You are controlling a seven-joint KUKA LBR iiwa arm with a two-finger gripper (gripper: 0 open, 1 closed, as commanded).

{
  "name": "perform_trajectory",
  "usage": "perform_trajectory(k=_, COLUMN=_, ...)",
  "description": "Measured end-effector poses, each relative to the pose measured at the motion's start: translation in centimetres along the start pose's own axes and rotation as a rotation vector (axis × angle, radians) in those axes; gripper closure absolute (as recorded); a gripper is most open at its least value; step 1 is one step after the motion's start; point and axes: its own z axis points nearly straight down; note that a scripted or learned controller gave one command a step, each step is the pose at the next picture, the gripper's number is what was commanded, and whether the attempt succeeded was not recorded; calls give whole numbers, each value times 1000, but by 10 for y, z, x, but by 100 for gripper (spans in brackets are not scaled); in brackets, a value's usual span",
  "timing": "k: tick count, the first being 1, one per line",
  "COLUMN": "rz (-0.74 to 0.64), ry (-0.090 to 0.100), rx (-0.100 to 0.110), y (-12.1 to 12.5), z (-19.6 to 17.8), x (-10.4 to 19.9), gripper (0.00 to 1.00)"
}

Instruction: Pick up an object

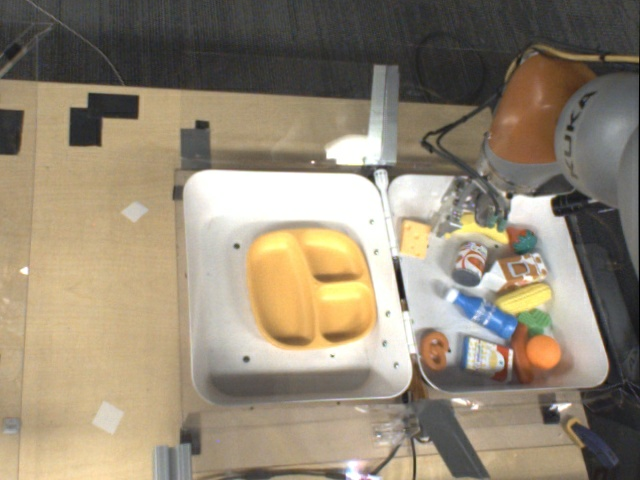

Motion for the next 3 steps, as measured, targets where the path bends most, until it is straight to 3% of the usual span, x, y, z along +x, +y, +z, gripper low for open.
perform_trajectory(k=1, rz=366, ry=4, rx=5, y=22, z=10, x=8, gripper=100)
perform_trajectory(k=2, rz=368, ry=16, rx=9, y=18, z=10, x=10, gripper=0)
perform_trajectory(k=3, rz=369, ry=16, rx=10, y=18, z=10, x=10, gripper=0)
